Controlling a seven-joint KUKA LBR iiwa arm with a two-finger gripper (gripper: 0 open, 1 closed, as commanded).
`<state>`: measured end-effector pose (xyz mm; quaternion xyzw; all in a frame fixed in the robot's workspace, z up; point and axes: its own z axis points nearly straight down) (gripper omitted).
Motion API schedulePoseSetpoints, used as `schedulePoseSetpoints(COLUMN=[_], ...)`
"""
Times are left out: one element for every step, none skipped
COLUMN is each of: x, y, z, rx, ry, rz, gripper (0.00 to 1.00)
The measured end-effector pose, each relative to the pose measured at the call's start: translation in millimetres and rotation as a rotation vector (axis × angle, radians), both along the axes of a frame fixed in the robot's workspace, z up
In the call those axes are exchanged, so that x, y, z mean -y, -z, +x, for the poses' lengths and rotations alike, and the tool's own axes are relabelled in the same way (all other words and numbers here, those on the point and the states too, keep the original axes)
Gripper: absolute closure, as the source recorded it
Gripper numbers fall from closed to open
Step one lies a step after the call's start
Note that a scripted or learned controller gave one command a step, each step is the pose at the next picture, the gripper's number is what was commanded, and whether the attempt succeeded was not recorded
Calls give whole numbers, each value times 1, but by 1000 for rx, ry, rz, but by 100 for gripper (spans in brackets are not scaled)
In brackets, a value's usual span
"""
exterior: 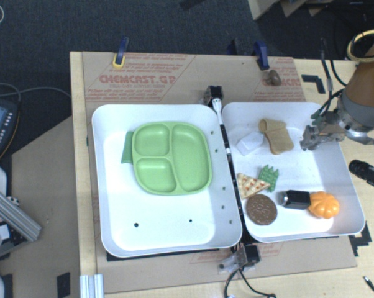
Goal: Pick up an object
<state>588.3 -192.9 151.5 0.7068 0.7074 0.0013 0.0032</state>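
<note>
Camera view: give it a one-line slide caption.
Gripper hovers over the right bin of small items; green tray fills the left bin.

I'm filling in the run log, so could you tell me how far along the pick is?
Nothing looks picked yet. The gripper sits over the right bin, right of the tan piece, with nothing visibly between its fingers. The orange toy, brown disc and green tray lie untouched. Choosing, grasping and lifting an object all remain.
</note>
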Motion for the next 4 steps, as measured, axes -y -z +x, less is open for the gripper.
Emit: schedulePoseSetpoints(x=[7,8,-38,-100], y=[-46,-76,-69,-66], z=[2,3,-16,-25], rx=[1,-1,-9,-9], ry=[1,0,-3,-6], rz=[-1,0,5,6], gripper=[100,100,100,100])
